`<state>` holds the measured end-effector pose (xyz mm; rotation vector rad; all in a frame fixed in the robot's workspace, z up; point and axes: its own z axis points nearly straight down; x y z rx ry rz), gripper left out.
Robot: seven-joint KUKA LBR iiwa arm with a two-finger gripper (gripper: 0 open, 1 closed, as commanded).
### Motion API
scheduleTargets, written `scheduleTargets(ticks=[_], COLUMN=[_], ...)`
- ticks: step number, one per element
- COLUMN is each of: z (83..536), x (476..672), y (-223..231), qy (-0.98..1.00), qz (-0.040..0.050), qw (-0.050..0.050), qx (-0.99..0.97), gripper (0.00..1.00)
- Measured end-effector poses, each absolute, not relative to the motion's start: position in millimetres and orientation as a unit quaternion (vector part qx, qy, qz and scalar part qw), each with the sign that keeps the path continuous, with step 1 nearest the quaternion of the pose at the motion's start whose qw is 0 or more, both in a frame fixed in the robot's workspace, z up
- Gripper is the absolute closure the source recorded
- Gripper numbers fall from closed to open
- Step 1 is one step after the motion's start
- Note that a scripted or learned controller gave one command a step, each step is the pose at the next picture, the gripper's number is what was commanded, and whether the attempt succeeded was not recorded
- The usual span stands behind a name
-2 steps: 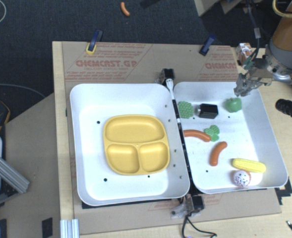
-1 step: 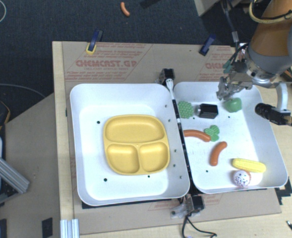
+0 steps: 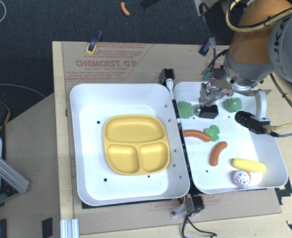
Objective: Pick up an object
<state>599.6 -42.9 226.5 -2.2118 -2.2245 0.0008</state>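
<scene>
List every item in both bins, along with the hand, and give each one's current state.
Yellow divided tray: flat in left bin, compartments bare.
Hand: low in right bin, near its far-left corner.
Green bumpy piece: lying just left of the hand.
Green piece: lying right of the hand.
Two sausages: lying loose.
Small green piece: at one sausage's end.
Banana: lying flat.
Speckled ball: resting beside banana.

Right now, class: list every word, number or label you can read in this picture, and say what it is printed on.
"CHEMCAST GP", in red on the brown board under the bins.
Smaller red lines above and below it: too blurred to read.
Nothing readable on the bins, the yellow tray or the toys.
</scene>
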Motion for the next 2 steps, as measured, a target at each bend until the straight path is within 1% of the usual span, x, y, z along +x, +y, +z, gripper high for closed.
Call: scheduleTargets(ticks=[1, 2], z=[235.1, 231.8], x=[582.1, 587.3], y=[9.9, 5.9], qy=[-0.709, -0.707], qz=[0.0001, -0.0002], qw=[0.002, 0.000], qx=[-0.705, -0.707], gripper=[1.00, 1.00])
